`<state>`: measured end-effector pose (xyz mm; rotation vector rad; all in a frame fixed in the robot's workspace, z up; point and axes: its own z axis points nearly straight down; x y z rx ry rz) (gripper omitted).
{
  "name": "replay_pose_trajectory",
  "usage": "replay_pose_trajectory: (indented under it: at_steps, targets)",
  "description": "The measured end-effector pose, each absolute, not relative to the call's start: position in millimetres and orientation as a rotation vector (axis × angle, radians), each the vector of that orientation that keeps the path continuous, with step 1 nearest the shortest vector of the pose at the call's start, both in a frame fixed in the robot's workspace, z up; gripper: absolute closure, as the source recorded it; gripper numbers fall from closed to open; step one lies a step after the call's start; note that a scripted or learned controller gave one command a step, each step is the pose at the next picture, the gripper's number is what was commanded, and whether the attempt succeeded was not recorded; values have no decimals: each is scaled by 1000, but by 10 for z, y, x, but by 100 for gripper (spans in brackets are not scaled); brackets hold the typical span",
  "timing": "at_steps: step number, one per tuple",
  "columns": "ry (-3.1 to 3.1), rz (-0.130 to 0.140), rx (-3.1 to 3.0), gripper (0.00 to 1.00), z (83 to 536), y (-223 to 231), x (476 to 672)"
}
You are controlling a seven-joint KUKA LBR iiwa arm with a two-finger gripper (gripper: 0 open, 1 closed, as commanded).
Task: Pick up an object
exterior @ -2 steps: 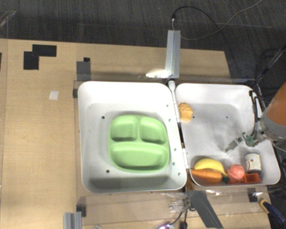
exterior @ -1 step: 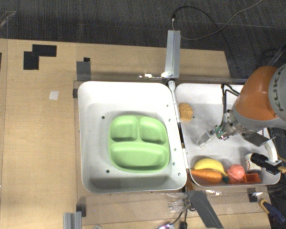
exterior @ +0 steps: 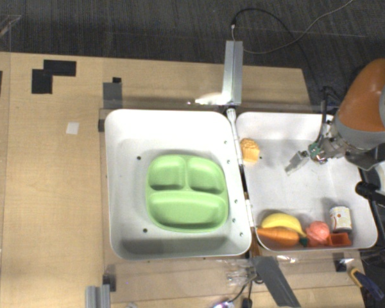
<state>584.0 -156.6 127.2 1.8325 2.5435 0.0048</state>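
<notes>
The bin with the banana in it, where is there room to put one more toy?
The right bin has bare floor in its middle, between the bun by the left wall and the gripper. The near edge is crowded: banana, carrot, pink ball, red block and can lie close together.

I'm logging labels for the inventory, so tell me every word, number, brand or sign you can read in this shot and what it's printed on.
None can be read.
Small can in the right bin: it has a label with dark marks, too small and blurred to read.
Green divided plate in the left bin: no print visible.
Bench: black shapes and a pale square, no legible characters.
</notes>
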Motion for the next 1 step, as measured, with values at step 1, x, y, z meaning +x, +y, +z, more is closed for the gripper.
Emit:
replay_pose_trajectory:
  at_steps: [1]
  targets:
    - [2565,2,1800,0,946,-1287,6713]
